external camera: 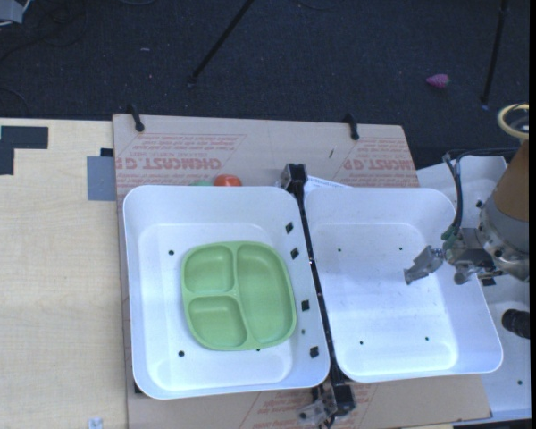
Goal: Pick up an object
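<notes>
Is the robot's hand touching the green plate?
Apart. The camera view shows the hand over the right bin, while the green plate lies in the left bin, with the divider between them.

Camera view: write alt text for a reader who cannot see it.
Seen from above, a green divided plate lies in the left white bin, while the arm's gripper hangs over the right side of the right white bin. Both bins rest on cardboard, where a small orange object sits behind the left bin.
</notes>
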`<state>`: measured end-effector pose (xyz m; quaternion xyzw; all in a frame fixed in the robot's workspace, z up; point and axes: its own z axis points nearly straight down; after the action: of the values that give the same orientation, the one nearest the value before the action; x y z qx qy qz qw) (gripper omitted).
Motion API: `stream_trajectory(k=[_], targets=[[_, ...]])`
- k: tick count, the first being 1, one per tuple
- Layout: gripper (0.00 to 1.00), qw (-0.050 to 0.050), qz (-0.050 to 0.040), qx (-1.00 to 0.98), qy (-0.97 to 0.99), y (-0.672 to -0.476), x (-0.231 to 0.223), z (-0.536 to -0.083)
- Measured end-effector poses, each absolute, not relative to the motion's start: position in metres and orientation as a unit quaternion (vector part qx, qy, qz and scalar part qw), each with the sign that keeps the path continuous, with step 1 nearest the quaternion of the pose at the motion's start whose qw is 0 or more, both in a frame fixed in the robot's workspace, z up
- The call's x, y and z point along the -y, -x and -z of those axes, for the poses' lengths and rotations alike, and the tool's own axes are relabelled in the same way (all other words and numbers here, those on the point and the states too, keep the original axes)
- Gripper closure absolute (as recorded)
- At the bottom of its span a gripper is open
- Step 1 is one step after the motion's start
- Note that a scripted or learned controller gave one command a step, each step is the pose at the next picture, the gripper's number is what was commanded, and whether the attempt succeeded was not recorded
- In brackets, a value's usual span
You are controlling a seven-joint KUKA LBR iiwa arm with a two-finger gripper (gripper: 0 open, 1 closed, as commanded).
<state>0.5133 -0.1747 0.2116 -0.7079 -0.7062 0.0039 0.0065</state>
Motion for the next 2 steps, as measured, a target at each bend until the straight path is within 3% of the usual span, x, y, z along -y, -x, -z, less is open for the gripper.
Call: stream_trajectory(k=[1, 2], targets=[[0.00, 0.002, -0.0008, 0.707, 0.707, -0.516, 0.175, -0.217], [0.00, 0.004, -0.0018, 0.707, 0.707, -0.507, 0.173, -0.171]])
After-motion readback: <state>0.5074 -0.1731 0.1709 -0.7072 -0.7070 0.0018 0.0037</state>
